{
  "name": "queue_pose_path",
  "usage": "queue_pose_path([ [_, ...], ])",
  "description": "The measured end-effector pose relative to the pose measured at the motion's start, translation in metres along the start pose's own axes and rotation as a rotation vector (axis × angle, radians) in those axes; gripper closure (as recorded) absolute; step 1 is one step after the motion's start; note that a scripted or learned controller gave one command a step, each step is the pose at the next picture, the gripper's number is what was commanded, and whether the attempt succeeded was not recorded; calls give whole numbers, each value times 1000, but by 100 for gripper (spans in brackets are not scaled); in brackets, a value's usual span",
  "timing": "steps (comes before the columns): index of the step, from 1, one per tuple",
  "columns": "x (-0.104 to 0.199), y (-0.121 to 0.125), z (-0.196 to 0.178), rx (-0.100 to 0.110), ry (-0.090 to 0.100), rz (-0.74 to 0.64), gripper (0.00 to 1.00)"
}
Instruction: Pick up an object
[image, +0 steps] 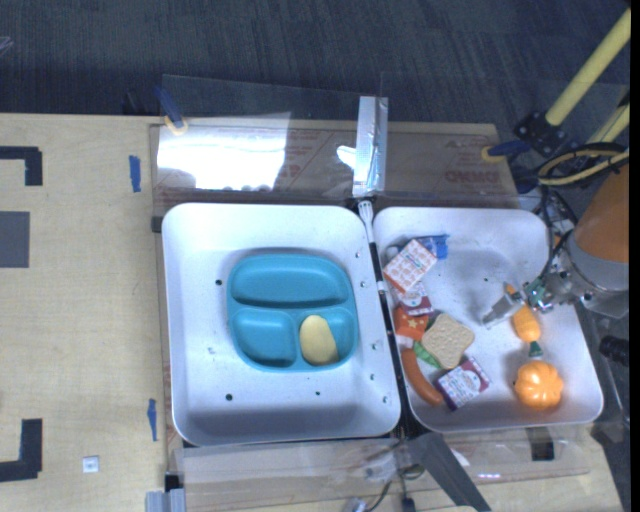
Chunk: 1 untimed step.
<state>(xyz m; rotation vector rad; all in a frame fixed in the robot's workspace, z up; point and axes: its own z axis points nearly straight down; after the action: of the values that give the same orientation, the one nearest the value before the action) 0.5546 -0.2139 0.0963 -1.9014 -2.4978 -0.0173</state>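
Wooden bench (80, 300) carries two white bins side by side, dark carpet behind. Left bin (190, 330) holds a blue divided tray (270, 290) with a yellow potato-shaped object (318, 340) in the tray's lower right compartment.

Right bin (480, 250) is the landmark. Gripper (517, 300) sits low over this bin's right-middle area. One grey finger (495, 310) slants down-left toward the bin centre. How far the fingers are spread I cannot tell, the wrist parts blur together.

Small orange carrot-like piece (527, 325) lies just right of and below the fingertip, touching or nearly touching the gripper; not clear that it sits between the fingers. Orange pumpkin (539, 385) rests nearer the bin's lower right corner, apart from the gripper.

Along the bin's left wall is a cluster: red-white packet (410, 268) with a blue item (432, 243) above it, bread slice (447, 340), long orange-red piece (420, 378) below that, another small packet (463, 382) at the lower middle.

Bare white floor spans the bin's upper middle and upper right, also the strip between the bread slice and the gripper. Right rim is close to the wrist.

Arm (605, 235) enters over the bin's right rim, orange band at frame edge, wrist angled down-left. Yellow pole (595, 65) and cables (570, 160) beyond the bin's upper right corner.
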Motion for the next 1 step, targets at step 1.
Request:
queue_pose_path([
  [1, -3, 0, -11, -2, -8, 2, 100],
])
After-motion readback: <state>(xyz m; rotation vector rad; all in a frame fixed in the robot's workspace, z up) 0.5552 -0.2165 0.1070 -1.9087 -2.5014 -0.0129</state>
